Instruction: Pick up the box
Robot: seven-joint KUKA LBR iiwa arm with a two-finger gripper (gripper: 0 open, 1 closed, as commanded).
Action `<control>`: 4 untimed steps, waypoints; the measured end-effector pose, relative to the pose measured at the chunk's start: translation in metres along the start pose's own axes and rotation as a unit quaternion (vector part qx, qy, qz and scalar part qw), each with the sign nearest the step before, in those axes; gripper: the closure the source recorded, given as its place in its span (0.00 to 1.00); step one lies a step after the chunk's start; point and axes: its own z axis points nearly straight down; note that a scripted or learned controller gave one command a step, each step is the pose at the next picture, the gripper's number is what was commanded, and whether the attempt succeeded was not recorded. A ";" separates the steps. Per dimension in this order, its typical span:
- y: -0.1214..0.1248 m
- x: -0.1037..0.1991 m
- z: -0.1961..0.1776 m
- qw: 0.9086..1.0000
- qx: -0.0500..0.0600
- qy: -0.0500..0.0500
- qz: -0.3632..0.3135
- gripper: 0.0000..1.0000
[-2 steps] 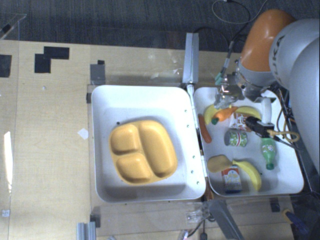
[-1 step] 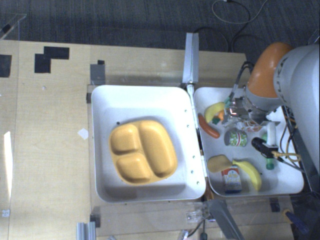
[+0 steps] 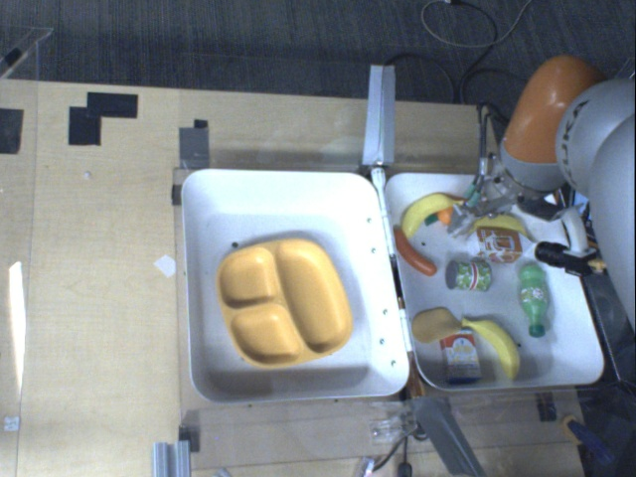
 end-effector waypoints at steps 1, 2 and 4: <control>-0.008 -0.010 0.000 0.995 -0.010 -0.004 0.099 1.00; 0.008 0.026 0.001 0.984 -0.005 -0.011 0.179 1.00; 0.019 0.048 0.001 0.961 -0.004 -0.005 0.278 1.00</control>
